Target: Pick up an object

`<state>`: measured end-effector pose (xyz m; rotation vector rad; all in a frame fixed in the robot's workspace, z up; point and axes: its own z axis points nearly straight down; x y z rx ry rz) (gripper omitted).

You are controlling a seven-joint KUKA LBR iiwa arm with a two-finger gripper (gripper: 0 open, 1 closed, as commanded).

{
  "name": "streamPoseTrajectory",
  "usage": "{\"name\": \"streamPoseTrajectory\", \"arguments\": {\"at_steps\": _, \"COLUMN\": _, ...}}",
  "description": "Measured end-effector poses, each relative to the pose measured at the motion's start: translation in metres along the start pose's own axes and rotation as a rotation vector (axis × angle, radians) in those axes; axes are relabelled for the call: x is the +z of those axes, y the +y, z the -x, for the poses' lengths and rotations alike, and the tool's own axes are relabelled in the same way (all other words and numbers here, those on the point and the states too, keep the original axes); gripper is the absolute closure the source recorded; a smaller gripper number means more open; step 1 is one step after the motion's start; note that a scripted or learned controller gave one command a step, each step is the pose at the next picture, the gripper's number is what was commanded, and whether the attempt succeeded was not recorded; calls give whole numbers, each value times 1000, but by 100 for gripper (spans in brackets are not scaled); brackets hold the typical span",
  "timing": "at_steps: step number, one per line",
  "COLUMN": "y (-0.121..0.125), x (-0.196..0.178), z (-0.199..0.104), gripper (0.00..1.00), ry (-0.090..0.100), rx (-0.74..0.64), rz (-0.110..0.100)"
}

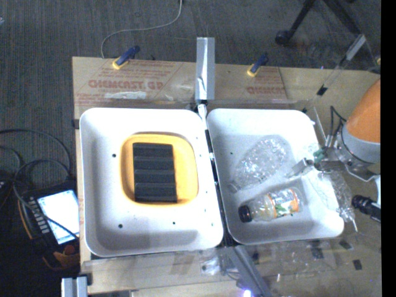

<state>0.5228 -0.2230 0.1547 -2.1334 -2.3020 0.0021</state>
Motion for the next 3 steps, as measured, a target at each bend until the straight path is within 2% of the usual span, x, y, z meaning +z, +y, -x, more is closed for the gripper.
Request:
{"name": "streamPoseTrajectory", "arguments": {"at_steps": 1, "y": -32, "x": 63, "z": -18, "gripper": 0, "ry": -4, "rx": -118, "rz": 16}}
{"name": "streamPoseTrajectory", "arguments": {"at_steps": 2, "y": -31, "x": 53, "z": -18, "gripper": 100, "ry": -4, "rx": -118, "rz": 20}}
{"name": "streamPoseTrajectory", "arguments": {"at_steps": 3, "y": 23, "x": -30, "z": -82, "gripper": 100, "ry": -2, "rx": -39, "rz": 2}}
